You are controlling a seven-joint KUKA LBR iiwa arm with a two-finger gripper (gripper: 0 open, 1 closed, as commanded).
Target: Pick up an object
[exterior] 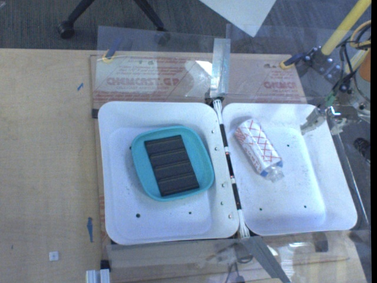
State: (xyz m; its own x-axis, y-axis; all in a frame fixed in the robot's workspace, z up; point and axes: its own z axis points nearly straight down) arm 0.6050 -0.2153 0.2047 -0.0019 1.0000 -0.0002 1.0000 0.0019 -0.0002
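Left bin: shallow white plastic bin holding a teal rounded-square plastic tray, set slightly turned, near the middle.
Tray contents: a dark grey ribbed rectangular block lying flat inside the tray, its ridges running across its width.
Right bin: shallow white plastic bin, touching the left bin along the centre seam.
Right bin contents: a clear plastic bottle with a white label crossed by red lines, lying on its side, angled, cap end toward the bin's middle.
Gripper: two-finger metal gripper over the right bin's upper right edge, well apart from the bottle, holding nothing; finger spread cannot be told.
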